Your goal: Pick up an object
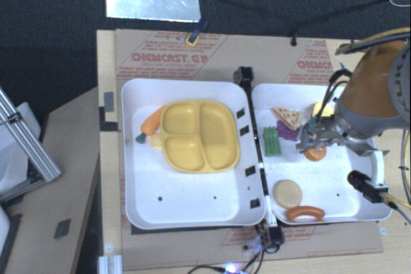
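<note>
Near the right bin's [334,218] front edge: a sausage [305,213] and a round cookie [288,192], untouched. Mid-bin, gripper [313,140] low over an orange piece [314,153]; whether spread or pinching, cannot tell. Risk of closing beside it and lifting nothing. Half hidden under the wrist; green block [271,140] and sandwich wedge [288,117] toward the divider and back edge.

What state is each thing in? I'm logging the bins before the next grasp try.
Yellow divided plate: upright in the left bin, compartments bare.
Carrot: lying against the plate's left rim.
Sandwich wedge: flat in the right bin.
Green piece: lying flat.
Round bun: flat, untouched.
Sausage: lying by the front wall.
Gripper: low over an orange piece.
</note>
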Motion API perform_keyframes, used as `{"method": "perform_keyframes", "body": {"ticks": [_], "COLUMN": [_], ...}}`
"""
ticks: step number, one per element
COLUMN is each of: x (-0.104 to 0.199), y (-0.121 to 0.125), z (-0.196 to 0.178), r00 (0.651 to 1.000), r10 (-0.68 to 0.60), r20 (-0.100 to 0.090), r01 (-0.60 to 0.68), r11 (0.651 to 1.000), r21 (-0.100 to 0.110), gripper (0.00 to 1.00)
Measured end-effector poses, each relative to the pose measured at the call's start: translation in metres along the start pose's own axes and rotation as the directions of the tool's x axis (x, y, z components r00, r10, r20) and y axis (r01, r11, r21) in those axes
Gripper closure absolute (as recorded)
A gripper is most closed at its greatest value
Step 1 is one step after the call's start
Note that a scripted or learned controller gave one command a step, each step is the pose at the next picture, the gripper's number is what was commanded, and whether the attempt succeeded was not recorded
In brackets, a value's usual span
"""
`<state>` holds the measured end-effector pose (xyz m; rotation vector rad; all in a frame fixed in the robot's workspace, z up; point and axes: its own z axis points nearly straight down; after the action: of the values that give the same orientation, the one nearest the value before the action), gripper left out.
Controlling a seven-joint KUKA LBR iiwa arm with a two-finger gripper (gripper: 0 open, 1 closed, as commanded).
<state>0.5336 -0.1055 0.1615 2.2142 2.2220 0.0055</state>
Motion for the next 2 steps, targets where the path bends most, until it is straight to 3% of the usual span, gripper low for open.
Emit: {"method": "perform_keyframes", "body": {"ticks": [1, 2], "x": [0.0007, 0.0008], "y": [-0.0019, -0.0010], "z": [-0.0637, -0.0629], "r00": [1.000, 1.000], "r10": [-0.001, -0.001], "r20": [0.001, -0.001], "r01": [0.001, 0.001], "r11": [1.000, 1.000], "r21": [-0.002, 0.003], "gripper": [1.00, 1.00]}}
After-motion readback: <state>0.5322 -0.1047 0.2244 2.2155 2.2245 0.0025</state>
